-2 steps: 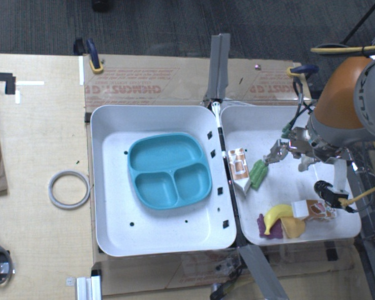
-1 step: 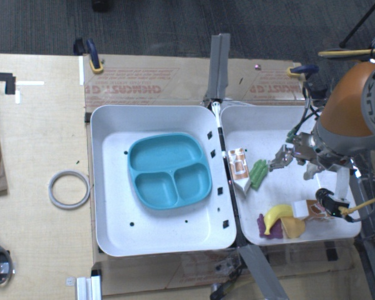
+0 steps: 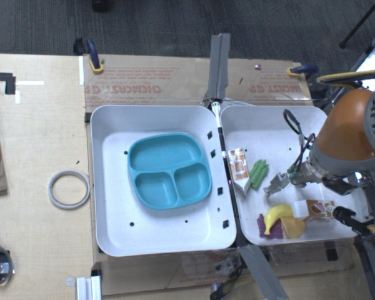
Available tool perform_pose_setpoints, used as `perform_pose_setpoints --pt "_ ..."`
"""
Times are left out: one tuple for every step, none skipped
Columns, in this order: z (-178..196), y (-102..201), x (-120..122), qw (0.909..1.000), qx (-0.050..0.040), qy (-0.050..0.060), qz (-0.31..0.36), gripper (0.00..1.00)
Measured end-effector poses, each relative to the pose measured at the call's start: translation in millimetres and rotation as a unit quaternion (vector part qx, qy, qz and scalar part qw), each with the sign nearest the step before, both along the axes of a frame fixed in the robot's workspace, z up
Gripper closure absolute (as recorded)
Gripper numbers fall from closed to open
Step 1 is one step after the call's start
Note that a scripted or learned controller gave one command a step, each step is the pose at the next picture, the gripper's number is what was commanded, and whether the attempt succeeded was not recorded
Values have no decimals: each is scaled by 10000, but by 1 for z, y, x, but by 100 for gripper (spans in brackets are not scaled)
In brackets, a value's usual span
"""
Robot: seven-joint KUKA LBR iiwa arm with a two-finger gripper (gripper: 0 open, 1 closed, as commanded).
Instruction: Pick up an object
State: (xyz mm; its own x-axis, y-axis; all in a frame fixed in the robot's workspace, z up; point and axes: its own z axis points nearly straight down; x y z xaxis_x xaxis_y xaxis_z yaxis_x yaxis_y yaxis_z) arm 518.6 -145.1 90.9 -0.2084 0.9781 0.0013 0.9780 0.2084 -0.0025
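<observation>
Camera view: claw [image 3: 276,185] between green toy [image 3: 258,174] and banana [image 3: 277,216]

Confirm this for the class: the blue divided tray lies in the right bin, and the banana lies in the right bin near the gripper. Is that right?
Not quite. The camera view shows the blue divided tray in the left bin, not the right. The banana does lie in the right bin, near the gripper.

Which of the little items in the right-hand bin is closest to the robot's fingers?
The green item. It lies just left of the gripper, while the banana sits lower down and the striped packet lies farther left.
</observation>
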Motion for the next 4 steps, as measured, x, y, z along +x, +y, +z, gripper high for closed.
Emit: perform_pose_setpoints --pt "2 37 102 10000 -11 -22 -20 0" --pt "1 15 4 9999 -5 -4 -168 0" --pt "0 36 14 9991 -3 -3 -426 0" --pt "0 4 -28 9998 -3 -5 -217 0"
